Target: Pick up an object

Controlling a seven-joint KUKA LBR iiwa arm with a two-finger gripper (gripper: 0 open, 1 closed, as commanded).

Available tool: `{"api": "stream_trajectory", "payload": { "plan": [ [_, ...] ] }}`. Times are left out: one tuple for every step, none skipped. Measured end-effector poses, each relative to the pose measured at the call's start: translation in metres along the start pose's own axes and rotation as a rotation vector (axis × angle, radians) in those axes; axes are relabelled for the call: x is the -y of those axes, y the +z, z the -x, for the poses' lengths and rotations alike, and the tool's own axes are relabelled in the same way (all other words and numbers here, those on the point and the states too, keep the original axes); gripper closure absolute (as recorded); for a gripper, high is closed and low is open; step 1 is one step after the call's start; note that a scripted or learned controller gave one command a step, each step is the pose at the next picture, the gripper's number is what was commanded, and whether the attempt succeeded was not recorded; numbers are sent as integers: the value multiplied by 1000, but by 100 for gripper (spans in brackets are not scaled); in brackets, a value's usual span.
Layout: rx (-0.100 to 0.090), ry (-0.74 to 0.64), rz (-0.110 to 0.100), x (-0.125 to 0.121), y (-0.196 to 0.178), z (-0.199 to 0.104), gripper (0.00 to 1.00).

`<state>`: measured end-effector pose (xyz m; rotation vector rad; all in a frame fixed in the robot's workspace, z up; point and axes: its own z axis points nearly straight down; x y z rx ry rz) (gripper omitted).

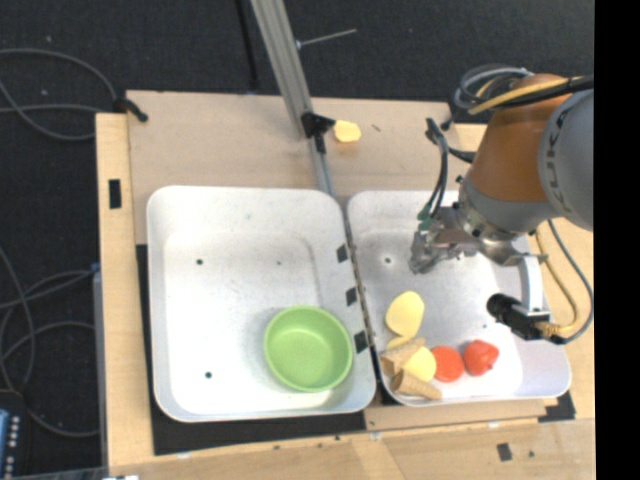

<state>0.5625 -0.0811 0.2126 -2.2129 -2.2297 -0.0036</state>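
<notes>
Two shallow white plastic bins sit side by side on the flat wooden bench (pixel 200 138). The left bin (pixel 200 228) holds a round green plastic bowl (pixel 308 347) near its front right corner. In the right bin (pixel 390 218), a pale yellow rounded piece (pixel 405 313) lies by the left wall; before it, a tan wedge-shaped item (pixel 412 368), with two red rounded objects (pixel 465 360) to its right. The two-finger gripper (pixel 430 253) stands over the right bin, behind these. A small yellow block (pixel 347 131) rests on the bench behind both bins
</notes>
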Motion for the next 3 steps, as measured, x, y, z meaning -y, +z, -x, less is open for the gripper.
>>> {"api": "stream_trajectory", "payload": {
  "plan": [
    [0, -1, 2, -28, -15, -51, 100],
    [1, 0, 0, -48, -8, -98, 100],
    [-1, -1, 1, -71, -21, -154, 100]
  ]
}}
